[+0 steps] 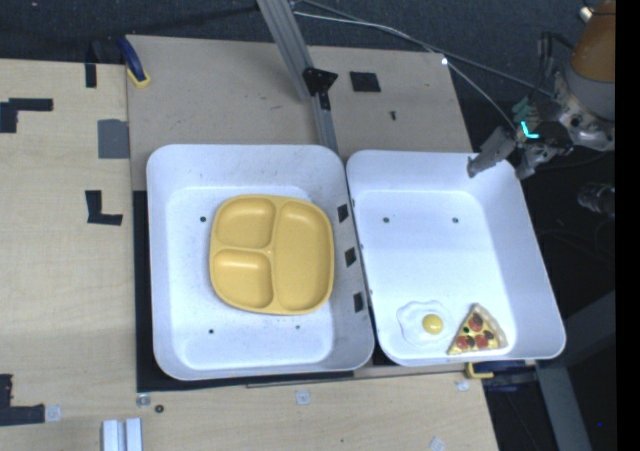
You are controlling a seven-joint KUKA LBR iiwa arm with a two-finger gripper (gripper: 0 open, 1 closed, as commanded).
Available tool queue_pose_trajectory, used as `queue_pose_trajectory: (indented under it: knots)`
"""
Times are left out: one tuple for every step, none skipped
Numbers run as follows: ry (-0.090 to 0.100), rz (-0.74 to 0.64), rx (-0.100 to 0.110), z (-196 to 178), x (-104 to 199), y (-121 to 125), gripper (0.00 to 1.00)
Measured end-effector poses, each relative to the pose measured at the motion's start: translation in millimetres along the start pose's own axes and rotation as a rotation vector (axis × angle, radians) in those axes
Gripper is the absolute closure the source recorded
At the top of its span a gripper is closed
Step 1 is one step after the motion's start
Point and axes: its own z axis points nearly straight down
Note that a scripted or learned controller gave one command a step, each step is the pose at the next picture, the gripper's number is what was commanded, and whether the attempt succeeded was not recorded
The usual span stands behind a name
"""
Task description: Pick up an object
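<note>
A toy fried egg (423,322) lies near the front of the right bin (440,209). Beside it, toward the front right corner, lies a toy pizza slice (477,331). My gripper (497,155) hangs over the right bin's far right corner, well away from both toys, with nothing seen between its fingers. A yellow divided plate (271,254) rests in the middle of the left bin (180,239).
A slanted metal bar (285,29) runs from the top of the view down to the gap between the bins. Cables cross the dark floor behind the bench. Black tape marks and a blue-yellow clip (134,64) sit on the wooden bench at left.
</note>
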Motion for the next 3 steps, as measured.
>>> queue_pose_trajectory:
  knots:
    - [-0.001,0.000,-0.003,-1,0,1,0.00]
    - [0.000,0.000,0.003,52,1,-10,0.00]
    - [-0.001,0.000,0.002,106,-5,-3,0.00]
